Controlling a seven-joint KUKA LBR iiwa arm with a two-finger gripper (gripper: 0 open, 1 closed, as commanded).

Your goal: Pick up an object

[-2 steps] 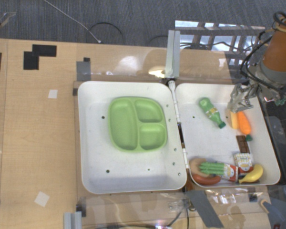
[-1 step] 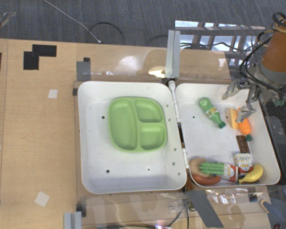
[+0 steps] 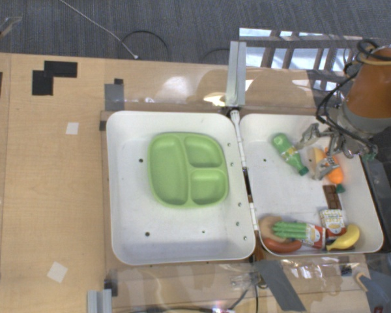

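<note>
Toys and play food sit in the right white bin (image 3: 260,175), and any one of them could be the thing to pick up. A small green plastic bottle (image 3: 287,150) lies tilted near the top of that bin. Just beside it the metal gripper (image 3: 321,158) hangs low over the bin, near an orange carrot-like toy (image 3: 337,175). I think it hangs there because it is trying for one of these small things. I cannot tell how the gripper stands, or if it has anything in it. The grey arm with the orange band (image 3: 373,87) reaches in from the right.

Below the gripper lies a thin brown bar (image 3: 332,196). Along the bottom wall is a pile: a yellow toy banana (image 3: 347,238), a small printed box (image 3: 332,220), a green bundle like beans (image 3: 294,229) and a red sausage shape (image 3: 281,244). They look pushed into that corner.

In the left white bin (image 3: 127,233) rests a light green plastic plate with three sections (image 3: 187,169), flat in the middle, with nothing on it.
</note>
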